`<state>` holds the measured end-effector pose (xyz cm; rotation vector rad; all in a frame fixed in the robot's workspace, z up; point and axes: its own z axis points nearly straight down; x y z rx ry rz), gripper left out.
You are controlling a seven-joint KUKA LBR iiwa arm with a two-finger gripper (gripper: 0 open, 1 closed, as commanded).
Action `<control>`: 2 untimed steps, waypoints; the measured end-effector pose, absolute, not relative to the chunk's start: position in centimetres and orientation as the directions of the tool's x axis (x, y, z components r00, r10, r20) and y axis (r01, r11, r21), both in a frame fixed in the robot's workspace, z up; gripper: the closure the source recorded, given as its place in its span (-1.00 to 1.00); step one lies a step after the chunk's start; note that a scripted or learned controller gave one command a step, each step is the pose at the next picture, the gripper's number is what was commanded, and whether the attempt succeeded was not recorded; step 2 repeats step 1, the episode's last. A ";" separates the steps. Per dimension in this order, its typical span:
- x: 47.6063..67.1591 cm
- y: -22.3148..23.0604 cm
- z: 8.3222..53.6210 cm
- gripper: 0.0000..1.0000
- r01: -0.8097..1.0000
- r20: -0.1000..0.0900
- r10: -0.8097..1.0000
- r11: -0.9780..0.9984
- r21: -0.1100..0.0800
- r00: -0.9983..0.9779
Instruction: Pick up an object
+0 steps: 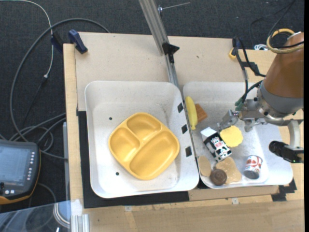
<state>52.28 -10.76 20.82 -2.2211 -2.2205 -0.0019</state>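
You are looking down on a pale wooden bench [125, 57] standing on dark grey carpet [29, 81], with loose cables trailing over the floor at the left and a grey handheld control pendant [17, 168] lying at the lower left. A blue clamp [77, 41] grips the bench's far left corner, and a slanted metal rail [154, 21] runs down to the seam between the two bins.

The left white bin [96, 110] holds a yellow plastic divided plate [144, 145] with three compartments, lying flat near the middle.

The right white bin [270, 178] carries the small items. A yellow banana [191, 112] lies along its left wall, touching an orange-brown block [201, 114]. A black and white printed box [216, 144] lies near the centre, just beside a round yellow disc-shaped object [232, 136]. Along the near edge you see a tan flat piece [231, 170] with a dark brown round puck [218, 177] resting on it, and a red and white can [253, 166] lying on its side.

The grey arm with the orange band [285, 76] reaches in from the right, and the gripper [240, 119] hangs low over the right bin, just above the yellow disc. You cannot tell how wide it stands or whether it has anything in its grasp.
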 end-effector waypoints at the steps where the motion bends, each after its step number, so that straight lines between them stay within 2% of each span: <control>1: 49.3 -12.8 17.2 -1.00 1.000 0.002 1.000 -0.004 -0.007 0.004; 2: 49.3 -12.8 17.2 -1.00 1.000 0.002 1.000 -0.004 -0.007 0.004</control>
